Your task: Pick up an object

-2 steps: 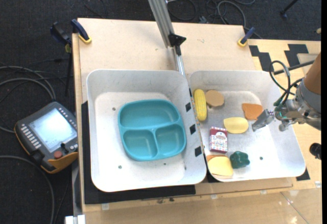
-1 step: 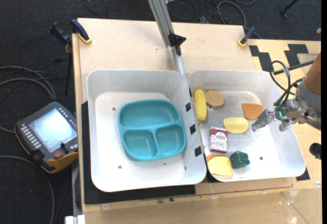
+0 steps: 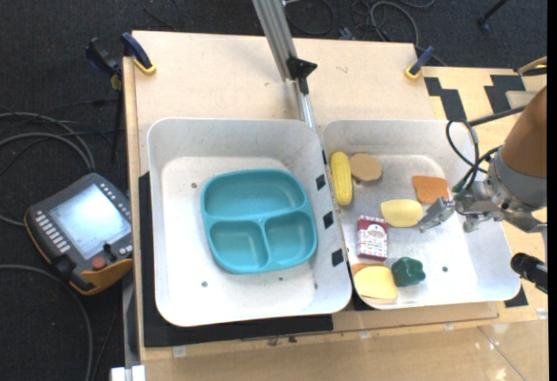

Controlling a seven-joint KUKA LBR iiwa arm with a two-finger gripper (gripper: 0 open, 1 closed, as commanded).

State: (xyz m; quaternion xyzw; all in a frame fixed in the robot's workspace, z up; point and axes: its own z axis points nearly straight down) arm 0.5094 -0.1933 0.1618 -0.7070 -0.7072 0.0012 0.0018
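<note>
The arm reaches in from the right and its gripper hangs low over the right bin, just beside the yellow lemon-like piece, probably its pick; whether the jaws are apart or together I cannot tell. The toy food is crowded: a corn cob, a tan cookie, an orange piece, a red carton, a green pepper and a yellow slice. The left bin holds a teal divided plate, well apart.
</note>
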